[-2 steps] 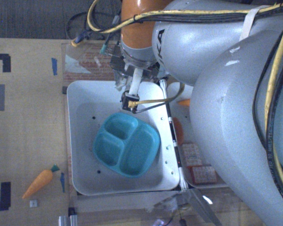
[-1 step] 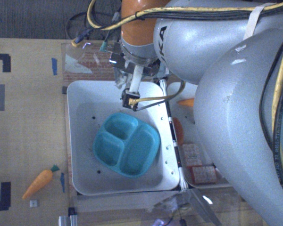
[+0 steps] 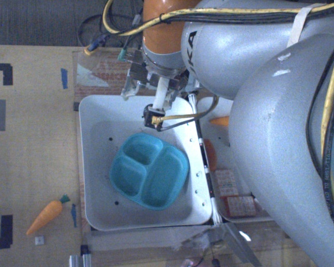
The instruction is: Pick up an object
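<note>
A teal divided plate lies flat in the left white bin, filling its middle. My gripper hangs over the bin's far edge, above and apart from the plate, and nothing shows in its grasp. The grey arm with its orange band covers the upper right of the view.
A toy carrot lies on the wooden bench outside the left bin, near the lower left. The right bin is mostly hidden by the arm; an orange item, a reddish one and patterned flat packets show in it.
</note>
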Controlling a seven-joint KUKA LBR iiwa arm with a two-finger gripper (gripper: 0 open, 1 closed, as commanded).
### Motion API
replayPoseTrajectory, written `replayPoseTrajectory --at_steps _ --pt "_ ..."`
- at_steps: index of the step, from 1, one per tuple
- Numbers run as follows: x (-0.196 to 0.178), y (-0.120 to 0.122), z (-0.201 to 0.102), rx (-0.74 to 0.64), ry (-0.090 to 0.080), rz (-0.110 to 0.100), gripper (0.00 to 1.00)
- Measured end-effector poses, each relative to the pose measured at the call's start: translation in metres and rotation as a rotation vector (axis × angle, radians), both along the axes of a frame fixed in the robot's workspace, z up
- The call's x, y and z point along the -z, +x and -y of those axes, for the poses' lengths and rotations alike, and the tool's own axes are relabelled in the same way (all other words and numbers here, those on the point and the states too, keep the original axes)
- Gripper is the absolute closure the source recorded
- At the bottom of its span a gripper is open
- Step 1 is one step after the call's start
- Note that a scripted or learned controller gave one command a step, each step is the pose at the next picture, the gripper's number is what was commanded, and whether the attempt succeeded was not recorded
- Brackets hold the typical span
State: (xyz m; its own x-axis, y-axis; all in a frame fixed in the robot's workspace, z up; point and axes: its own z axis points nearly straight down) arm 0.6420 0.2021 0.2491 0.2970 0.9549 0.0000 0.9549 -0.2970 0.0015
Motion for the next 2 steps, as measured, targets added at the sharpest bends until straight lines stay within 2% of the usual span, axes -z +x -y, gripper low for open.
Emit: replayPoseTrajectory --at_steps 1,2 --pt "0.153 0.020 -0.023 -0.250 0.001 0.000 0.00" --pt "0.160 0.011 0.002 0.069 0.000 -0.004 0.00"
